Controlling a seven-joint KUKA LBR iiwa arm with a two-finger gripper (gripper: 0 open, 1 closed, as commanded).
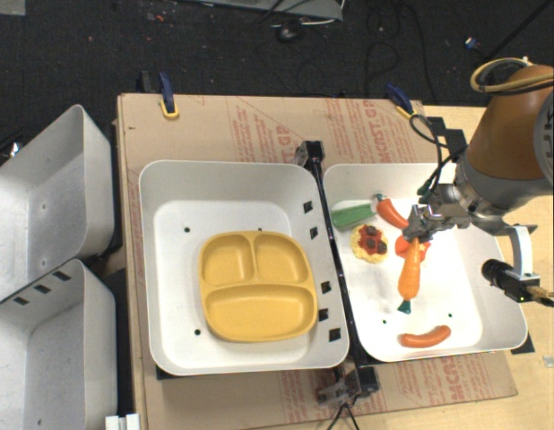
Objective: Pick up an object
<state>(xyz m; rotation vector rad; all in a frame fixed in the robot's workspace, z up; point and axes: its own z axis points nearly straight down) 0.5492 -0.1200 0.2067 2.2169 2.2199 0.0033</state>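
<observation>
In the right bin (492, 330), my gripper (417, 232) hangs over the upper end of an orange toy carrot (409, 274), which lies lengthwise with its green tip toward the bin's front. The gripper body hides the carrot's top, so I cannot make out any contact there. Left of the gripper sits a small yellow tart with dark berries (370, 243). Behind it lie a green piece (351, 214) and a red-orange sausage-shaped piece (391, 211). A second orange sausage (425, 336) rests near the bin's front wall.
The left bin (169, 204) holds a yellow divided plate (257, 285). A black divider (329, 258) runs between the bins. Two spare white bins (44, 222) lean at the far left. A black fitting (506, 279) juts over the right bin's right rim.
</observation>
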